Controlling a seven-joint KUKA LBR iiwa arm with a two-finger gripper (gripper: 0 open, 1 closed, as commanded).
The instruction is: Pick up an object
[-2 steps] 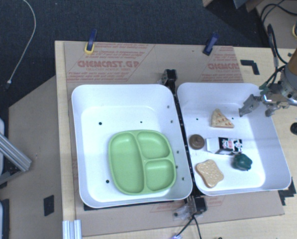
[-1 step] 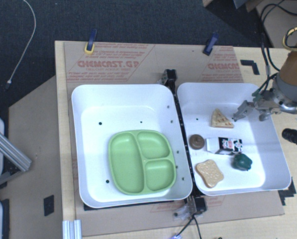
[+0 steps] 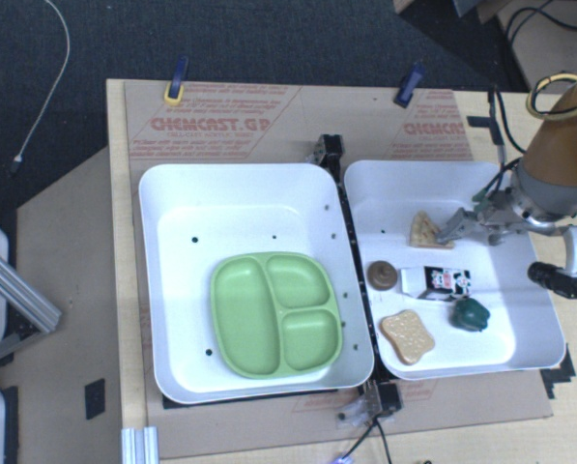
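Grey metal, my gripper [image 3: 449, 232] reaches into the right bin [image 3: 530, 356] from the far right, fingertips low beside a tan cracker-like piece [image 3: 424, 229]; whether my fingers are spread or pinching, I cannot tell from this slant; below lie a brown round object [image 3: 383, 276], a small printed black-and-white packet [image 3: 447, 281], a dark green lump [image 3: 471, 314] and a toast-shaped slice [image 3: 407, 336]; the left bin [image 3: 172, 259] carries a green divided plate [image 3: 274, 313].

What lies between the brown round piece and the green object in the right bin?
In the camera view, a small black-and-white packet lies between the brown round piece and the green object, on the right bin's floor.
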